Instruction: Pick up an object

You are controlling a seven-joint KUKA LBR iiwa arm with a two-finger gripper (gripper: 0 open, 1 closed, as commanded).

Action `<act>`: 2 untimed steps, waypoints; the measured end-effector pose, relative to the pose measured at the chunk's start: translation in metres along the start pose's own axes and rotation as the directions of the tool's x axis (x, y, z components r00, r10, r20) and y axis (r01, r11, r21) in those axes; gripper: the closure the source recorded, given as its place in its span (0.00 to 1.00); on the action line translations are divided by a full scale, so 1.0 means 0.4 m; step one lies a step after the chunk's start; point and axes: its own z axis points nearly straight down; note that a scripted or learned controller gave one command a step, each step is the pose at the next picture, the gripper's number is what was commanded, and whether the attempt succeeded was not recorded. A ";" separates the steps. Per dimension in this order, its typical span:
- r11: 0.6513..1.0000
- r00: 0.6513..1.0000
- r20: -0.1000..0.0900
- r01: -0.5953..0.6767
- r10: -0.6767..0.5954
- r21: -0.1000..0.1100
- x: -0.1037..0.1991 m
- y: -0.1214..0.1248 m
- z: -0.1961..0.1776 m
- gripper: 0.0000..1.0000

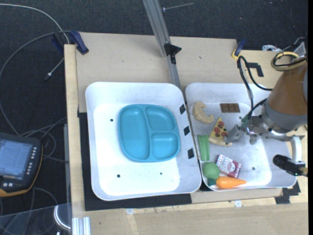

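My gripper (243, 135) hovers in the right bin (259, 94), just right of a toy pizza slice (219, 131). Its two fingers stand apart with nothing between them, and the left fingertip (234, 134) is close to the slice's right edge. Other toys lie in the same bin: a tan croissant (202, 111), a brown chocolate bar (229, 107), a green stick (203, 147), a green round fruit (211, 170), a red and white packet (228, 165) and an orange carrot (231, 182).
The left bin (100, 131) holds a blue divided plate (148, 132). A metal pole (159, 18) slants down to the gap between the bins. The arm's orange band (288, 94) covers the right bin's far right side.
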 end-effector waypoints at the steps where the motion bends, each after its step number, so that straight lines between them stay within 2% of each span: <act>1: 1.000 1.000 0.000 0.000 0.000 0.000 0.001 -0.001 0.080 0.00; 2: 1.000 1.000 0.000 0.001 -0.001 -0.005 0.002 0.002 0.049 1.00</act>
